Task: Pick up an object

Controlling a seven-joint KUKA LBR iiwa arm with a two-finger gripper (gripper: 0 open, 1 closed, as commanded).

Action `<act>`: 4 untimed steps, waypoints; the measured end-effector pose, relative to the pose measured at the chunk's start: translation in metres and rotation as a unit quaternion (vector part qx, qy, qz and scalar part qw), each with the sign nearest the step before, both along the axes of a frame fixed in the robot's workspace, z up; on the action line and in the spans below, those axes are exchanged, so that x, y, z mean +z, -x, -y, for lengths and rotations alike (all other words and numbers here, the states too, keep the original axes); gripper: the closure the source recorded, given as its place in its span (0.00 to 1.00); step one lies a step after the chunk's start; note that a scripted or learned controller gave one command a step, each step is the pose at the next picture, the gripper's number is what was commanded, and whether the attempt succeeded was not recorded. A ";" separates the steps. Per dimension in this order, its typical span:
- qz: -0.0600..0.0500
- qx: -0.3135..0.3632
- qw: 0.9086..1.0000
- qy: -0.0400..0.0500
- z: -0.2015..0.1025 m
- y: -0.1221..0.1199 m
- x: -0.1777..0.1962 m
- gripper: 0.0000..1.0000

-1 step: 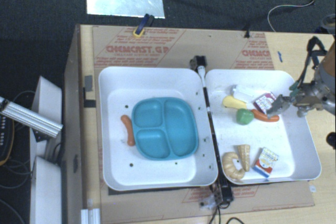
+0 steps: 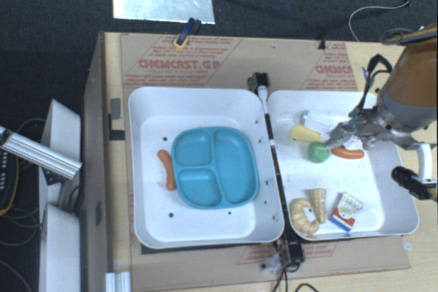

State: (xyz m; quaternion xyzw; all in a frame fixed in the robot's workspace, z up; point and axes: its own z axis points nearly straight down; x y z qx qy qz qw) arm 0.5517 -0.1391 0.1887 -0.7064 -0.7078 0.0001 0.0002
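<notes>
Overhead, the arm (image 2: 410,89) reaches leftward, its pincer (image 2: 333,140) low beside one green ball (image 2: 318,152); grip state cannot be told.

Blue plate (image 2: 215,167), green ball (image 2: 318,152)

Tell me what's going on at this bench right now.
The grey arm with the orange band reaches in from the right, its two-finger gripper low in the right white bin, beside a round green toy, a yellow banana-shaped piece and a red-orange sausage-shaped piece. Nothing is visibly held. In the left white bin, an orange sausage lies beside the blue divided plate.
</notes>
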 end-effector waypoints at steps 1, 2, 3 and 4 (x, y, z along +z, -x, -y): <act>0.007 0.001 1.000 0.002 -0.010 -0.039 -0.097 0.00; 0.008 0.000 1.000 0.003 -0.009 -0.040 -0.085 1.00; 0.008 0.000 1.000 0.003 -0.009 -0.040 -0.086 0.00; 0.000 0.000 1.000 0.000 -0.012 -0.005 -0.105 0.00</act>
